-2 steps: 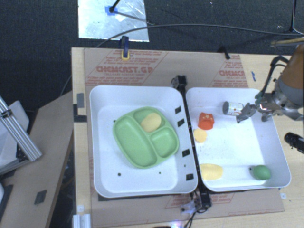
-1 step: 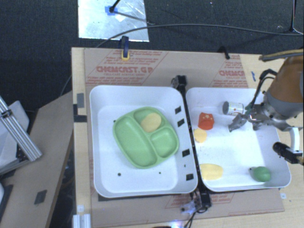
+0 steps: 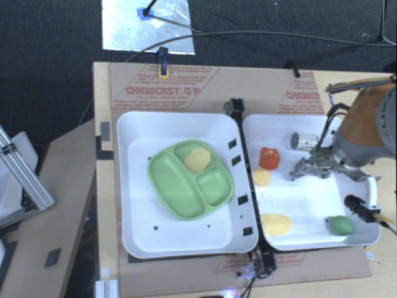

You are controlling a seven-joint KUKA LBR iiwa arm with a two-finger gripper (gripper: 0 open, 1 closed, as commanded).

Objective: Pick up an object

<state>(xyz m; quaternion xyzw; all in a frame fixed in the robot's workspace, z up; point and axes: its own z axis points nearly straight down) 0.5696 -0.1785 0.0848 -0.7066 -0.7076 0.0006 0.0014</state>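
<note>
Camera view: we see the gripper low over the right bin, fingers spread and holding nothing. Just left of it sit a red object and a small yellow piece; behind it, perhaps a metal can. The green divided plate lies in the left bin.

A single fixed camera looks down on the bench from above, tilted so the far edge sits toward the top of the frame. It stands far enough back to take in both white bins, the left bin and the right bin, whole, plus dark floor beyond. The arm enters from the frame's right edge.
</note>
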